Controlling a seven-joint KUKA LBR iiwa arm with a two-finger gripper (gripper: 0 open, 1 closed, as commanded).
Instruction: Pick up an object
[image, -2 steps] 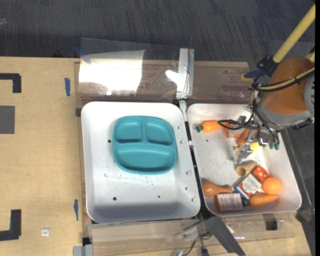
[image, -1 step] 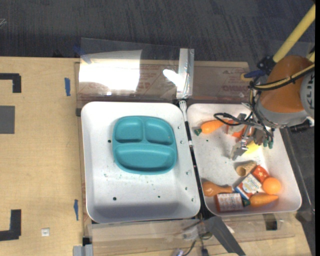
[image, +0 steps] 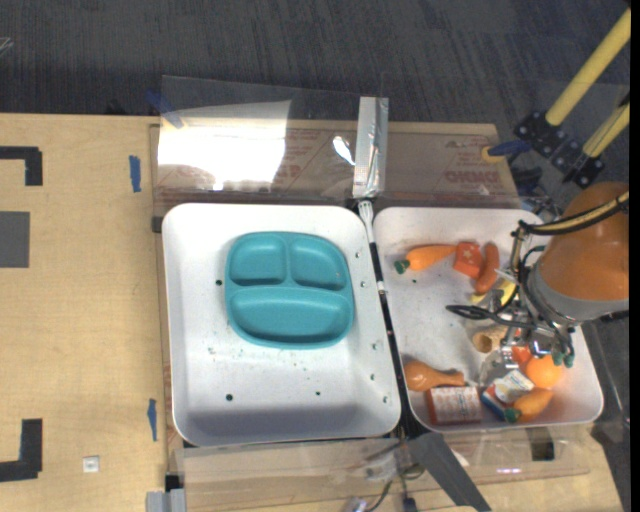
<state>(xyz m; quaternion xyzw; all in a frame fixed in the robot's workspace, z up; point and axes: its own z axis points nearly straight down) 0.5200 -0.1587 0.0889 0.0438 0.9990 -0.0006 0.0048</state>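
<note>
At four o'clock in the right bin (image: 590, 405), our claw (image: 522, 352) hangs among toys; its state we cannot tell. Nothing lifted yet.

Arm (image: 588, 262): single unit, entering from the right edge of the camera view. Orange band is broad and rounded, sitting above the wrist. A grey collar lies directly beneath the band. Black cables loop along the band's left side.

Wrist: pointed steeply downward, close to vertical.

Gripper (image: 522, 347): dark metal assembly at the arm's lower end, lowered among clutter at the right side of the right-hand bin (image: 420, 300). Its tip is hard to separate from what lies around it.
</note>
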